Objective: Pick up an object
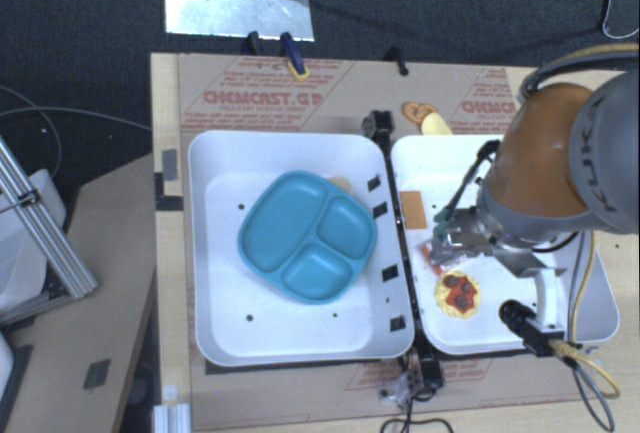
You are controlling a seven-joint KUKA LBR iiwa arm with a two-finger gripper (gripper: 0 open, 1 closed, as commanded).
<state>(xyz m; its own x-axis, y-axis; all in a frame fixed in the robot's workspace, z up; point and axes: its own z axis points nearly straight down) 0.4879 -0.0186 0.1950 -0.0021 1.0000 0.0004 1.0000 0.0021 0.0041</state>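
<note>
Grey arm with an orange band [545,156], reaching in from the right and bent down over the right shallow white bin [600,316]. At its end, the metal two-finger gripper [452,241], low over the middle of that bin's floor. Parted or pressed together: impossible to tell from this angle, with the mechanism crowded by the wrist and cables. Nothing visibly clamped in it.

Just below the gripper and slightly to its right, flat on the bin floor: a small round toy pizza [457,293]. Pale yellow at the rim, dotted across the middle with red and a few dark flecks. Close to the gripper, though whether touching cannot be made out. Just left of the gripper, a small red scrap [434,257], partly hidden and too small to identify. Farther up, near the bin's left wall, a flat orange-brown rectangular piece [412,209], lying apart from the rest.

In the left shallow white bin [215,321], a blue plastic divided plate [308,236] with three compartments, turned at a slant, roughly centred.

Outside the bins, on the cardboard-covered bench [260,96] beyond the right bin's far edge: a yellow rounded toy [436,125] and, touching it, a small brown ring-shaped piece [417,111].
</note>
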